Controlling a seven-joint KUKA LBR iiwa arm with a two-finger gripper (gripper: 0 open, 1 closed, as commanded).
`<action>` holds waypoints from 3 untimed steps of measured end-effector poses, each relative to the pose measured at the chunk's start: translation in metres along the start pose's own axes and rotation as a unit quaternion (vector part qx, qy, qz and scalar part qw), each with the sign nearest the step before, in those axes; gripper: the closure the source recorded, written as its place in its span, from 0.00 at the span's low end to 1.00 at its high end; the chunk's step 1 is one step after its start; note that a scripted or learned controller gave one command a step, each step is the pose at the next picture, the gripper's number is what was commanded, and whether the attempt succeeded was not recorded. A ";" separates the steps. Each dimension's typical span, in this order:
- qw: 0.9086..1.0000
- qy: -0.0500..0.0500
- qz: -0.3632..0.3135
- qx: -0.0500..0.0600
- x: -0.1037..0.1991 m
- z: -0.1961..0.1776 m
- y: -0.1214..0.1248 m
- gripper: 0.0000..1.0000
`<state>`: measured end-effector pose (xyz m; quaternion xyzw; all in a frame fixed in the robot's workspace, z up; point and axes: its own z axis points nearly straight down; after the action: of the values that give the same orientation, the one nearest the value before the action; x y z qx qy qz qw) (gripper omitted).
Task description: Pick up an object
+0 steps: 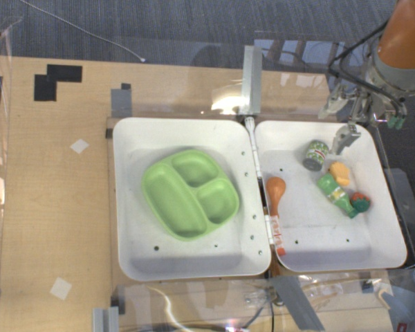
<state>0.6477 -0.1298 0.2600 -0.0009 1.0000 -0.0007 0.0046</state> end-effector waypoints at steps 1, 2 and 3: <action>0.994 -0.003 0.112 0.000 0.009 0.160 0.012 0.00; 0.994 -0.006 0.109 0.000 0.007 0.148 0.014 1.00; 0.966 -0.001 0.258 -0.001 0.018 0.071 0.061 1.00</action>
<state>0.6307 -0.0692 0.1889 0.2567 0.9665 0.0016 0.0060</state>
